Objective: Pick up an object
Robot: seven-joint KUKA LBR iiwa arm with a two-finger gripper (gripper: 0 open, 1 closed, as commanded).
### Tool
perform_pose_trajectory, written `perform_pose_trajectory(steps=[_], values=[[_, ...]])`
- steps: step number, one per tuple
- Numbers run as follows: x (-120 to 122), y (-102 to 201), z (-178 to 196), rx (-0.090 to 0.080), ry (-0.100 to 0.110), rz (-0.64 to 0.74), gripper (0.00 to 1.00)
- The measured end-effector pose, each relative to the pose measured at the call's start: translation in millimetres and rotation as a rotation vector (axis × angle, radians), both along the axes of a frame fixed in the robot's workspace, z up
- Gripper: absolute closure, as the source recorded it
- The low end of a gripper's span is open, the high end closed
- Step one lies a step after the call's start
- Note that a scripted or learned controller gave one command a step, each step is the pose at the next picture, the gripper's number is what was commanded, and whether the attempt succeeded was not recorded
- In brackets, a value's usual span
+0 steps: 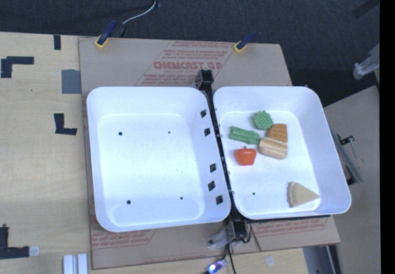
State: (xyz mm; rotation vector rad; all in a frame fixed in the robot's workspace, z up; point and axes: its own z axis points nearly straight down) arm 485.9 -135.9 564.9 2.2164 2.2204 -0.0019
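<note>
Cardboard sheet [185, 63] partly hidden under bins; wedge [301, 194] near right bin [330, 143] rim.

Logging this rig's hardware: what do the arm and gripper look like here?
Little can be told. A pale grey, angular piece juts in at the right edge, beyond the right bin; whether it belongs to the arm is unclear. Markings and cables are too small to make out.

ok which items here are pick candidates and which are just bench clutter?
Pick candidates, all in the right bin:
- red tomato toy
- green pickle-shaped toy
- green bumpy toy
- orange block
- tan bread-roll toy
- tan wedge

Just lying about:
- left bin
- cardboard sheet
- two yellow-and-blue clamps
- white cable
</note>
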Motion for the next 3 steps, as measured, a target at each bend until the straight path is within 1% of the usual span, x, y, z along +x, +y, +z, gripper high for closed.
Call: perform_pose_trajectory(steps=[1,2,3], values=[[1,0,10,-0.001,-0.001,0.000,1.00],[1,0,10,-0.001,-0.001,0.000,0.00],[1,1,21,-0.002,-0.002,0.001,1.00]])
